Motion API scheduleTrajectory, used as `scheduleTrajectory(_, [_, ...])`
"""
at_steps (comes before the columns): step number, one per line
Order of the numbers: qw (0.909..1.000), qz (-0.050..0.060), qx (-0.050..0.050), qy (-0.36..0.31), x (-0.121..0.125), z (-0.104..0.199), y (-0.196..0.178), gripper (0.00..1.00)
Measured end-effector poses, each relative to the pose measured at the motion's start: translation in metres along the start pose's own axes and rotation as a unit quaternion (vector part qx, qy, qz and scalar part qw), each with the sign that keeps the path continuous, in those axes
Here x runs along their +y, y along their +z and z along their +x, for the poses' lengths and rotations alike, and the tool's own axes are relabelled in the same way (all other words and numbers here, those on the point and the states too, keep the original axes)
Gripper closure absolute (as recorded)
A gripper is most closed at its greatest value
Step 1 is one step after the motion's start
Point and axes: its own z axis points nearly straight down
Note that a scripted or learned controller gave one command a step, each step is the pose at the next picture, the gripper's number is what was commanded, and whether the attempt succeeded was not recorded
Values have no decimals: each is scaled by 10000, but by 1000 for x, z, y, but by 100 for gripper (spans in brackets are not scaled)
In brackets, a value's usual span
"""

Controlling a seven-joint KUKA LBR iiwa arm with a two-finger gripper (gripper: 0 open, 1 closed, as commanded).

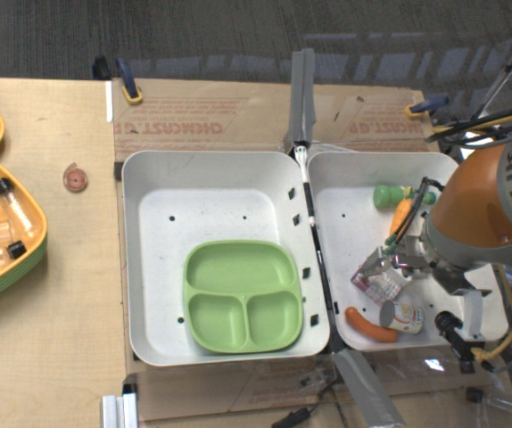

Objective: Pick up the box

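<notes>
Nearest the lens, a red sausage-like toy (371, 325) lay at the front of the right bin (345, 185), with a small can (402, 316) just beside it. Behind these sat the box (376, 282), a crumpled silvery packet, in the middle of that bin. Right over it hung the pincer (401, 259); I could not tell how its jaws stood. An orange carrot (401, 215) and a green toy (387, 195) lay farther back. A green divided plate (243, 296) filled the left bin (149, 239).
</notes>
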Motion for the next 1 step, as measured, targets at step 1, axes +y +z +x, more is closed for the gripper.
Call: scheduleTrajectory(1, [9999,42,-8,120,6,2,1,0])
